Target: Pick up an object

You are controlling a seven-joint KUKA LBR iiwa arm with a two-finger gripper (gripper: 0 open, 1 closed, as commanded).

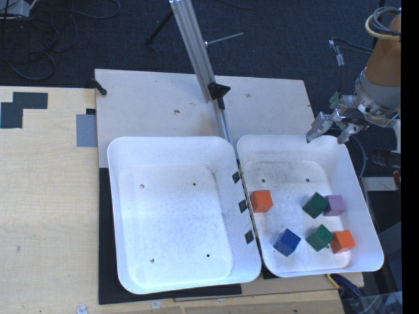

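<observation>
Pincer: I see my pincer [330, 128] up over the far right corner of the right bin [366, 195]. Its two fingers are spread apart, with nothing between them.
Arm: my arm [383, 67] comes in from the right, up high.
Right bin: six blocks sit in it, all well apart from my pincer.
Orange blocks: one orange block [261, 201] sits alone near the left wall. The other orange block [342, 241] is near the front right corner.
Green blocks: one green block [315, 205] is just beside the purple block [335, 205]. The other green block [319, 237] touches the orange one in the corner.
Blue block: the blue block [287, 242] sits near the front, between the two orange ones.
Left bin: the left bin [131, 169] sits right beside the right bin.
Surface: both bins rest on the white surface [150, 103].
Pole: a grey metal pole [196, 44] slants up from between the bins.
</observation>
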